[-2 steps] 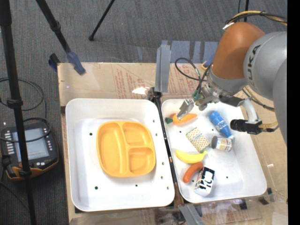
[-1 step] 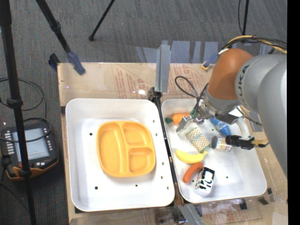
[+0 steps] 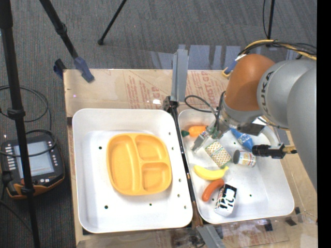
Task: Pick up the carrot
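Observation:
The carrot (image 3: pixel 196 130) is short and orange with a green tip. It lies at the far left of the right bin (image 3: pixel 282 190), close to the wall between the bins. My gripper (image 3: pixel 206 137) hangs low over that bin, just right of the carrot and slightly nearer the camera. Its two grey fingers stand apart, with nothing between them. One fingertip (image 3: pixel 198 142) sits just below the carrot's right end. I cannot tell whether it touches the carrot.
The right bin also holds a patterned box (image 3: pixel 217 153), a banana (image 3: pixel 209 172), a red sausage (image 3: pixel 211 189), a black-and-white pack (image 3: pixel 226 199), a blue bottle (image 3: pixel 242 137) and a small can (image 3: pixel 245 158). A yellow divided plate (image 3: pixel 138 163) lies in the left bin (image 3: pixel 88 200).

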